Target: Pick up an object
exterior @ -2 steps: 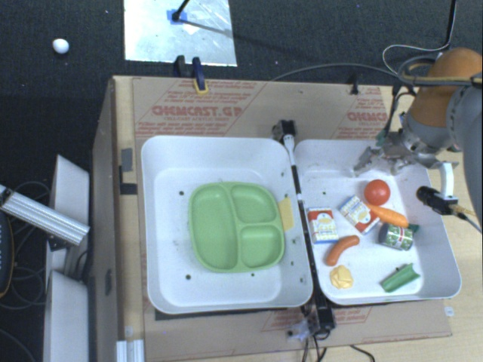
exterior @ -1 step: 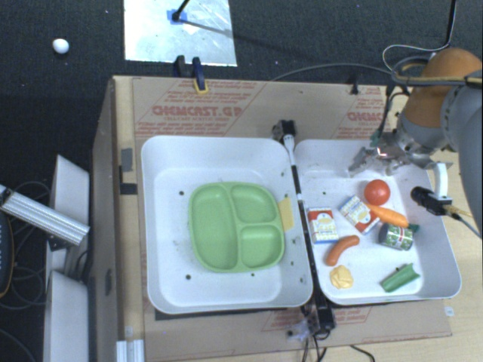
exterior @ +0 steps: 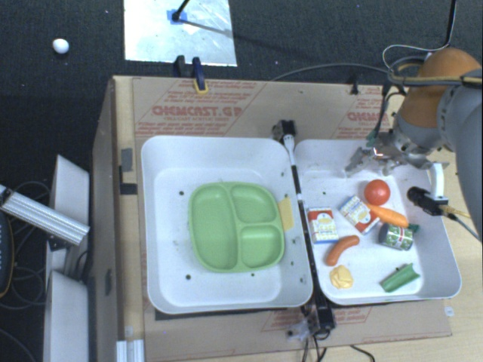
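On the table (exterior: 226, 104), the left bin (exterior: 162, 202) holds a green divided tray (exterior: 235, 226). The right bin (exterior: 438, 270) holds a carton (exterior: 322, 225), a carrot (exterior: 389, 216), a sausage (exterior: 342, 249) and a tomato (exterior: 376, 192). Above its far end hangs the end effector (exterior: 370, 159), fingers spread, gripping nothing.

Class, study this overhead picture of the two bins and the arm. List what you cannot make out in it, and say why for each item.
- Gripper, camera view: too small and blurred to tell the state of its fingers.
- Arm: cut off by the right edge.
- Small can and the two small cartons: labels too small to read.
- Yellow item in the right bin: too blurred to identify.
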You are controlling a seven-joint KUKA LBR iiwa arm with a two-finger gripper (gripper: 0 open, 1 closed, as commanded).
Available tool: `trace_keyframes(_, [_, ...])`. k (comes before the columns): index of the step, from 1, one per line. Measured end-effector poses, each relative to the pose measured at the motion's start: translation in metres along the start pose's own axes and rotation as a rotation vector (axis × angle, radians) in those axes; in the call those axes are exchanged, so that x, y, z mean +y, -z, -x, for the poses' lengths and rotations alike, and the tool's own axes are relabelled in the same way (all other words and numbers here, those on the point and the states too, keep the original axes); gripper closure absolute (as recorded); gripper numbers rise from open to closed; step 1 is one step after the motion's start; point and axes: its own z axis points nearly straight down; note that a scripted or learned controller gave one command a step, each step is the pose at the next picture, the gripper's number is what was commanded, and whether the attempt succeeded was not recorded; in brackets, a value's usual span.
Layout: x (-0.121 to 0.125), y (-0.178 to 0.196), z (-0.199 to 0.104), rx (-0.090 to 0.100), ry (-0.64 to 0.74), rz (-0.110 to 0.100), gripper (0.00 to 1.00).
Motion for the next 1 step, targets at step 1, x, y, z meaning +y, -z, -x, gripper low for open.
trace_keyframes(1, [0.0001,0.0005,0.0065,0.0,-0.003,0.001,0.0])
